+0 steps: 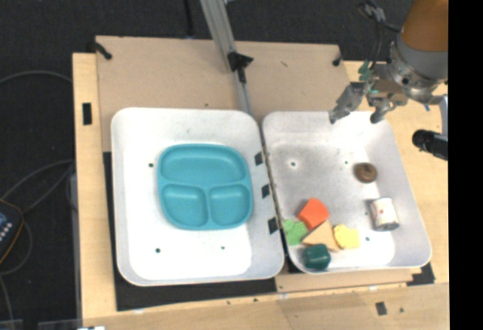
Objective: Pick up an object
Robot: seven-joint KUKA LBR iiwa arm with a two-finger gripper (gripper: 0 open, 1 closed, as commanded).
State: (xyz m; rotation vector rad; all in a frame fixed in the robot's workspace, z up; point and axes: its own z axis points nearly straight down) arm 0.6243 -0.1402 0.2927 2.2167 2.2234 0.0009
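- Gripper (pixel 355 111) sits over the far rim of the right bin (pixel 302 132); its fingers (pixel 339 108) are spread apart with nothing between them.
- Near that bin's front wall: orange block (pixel 314 211), green piece (pixel 294 231), tan wedge (pixel 323 236), yellow lump (pixel 346 237), dark green cup (pixel 316 256).
- White cylinder (pixel 384 213) and brown disc (pixel 366 172) lie toward the bin's right side.
- Left of the bin: glossy teal three-compartment plate (pixel 204 186).

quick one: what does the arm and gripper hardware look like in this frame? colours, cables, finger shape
The arm has an orange band over a grey wrist section, both rounded and cylindrical. A thin dark cable loops out on its left side near the top. The gripper is grey metal with two slim fingers, plus small teal-green spots on its body. No markings are legible.
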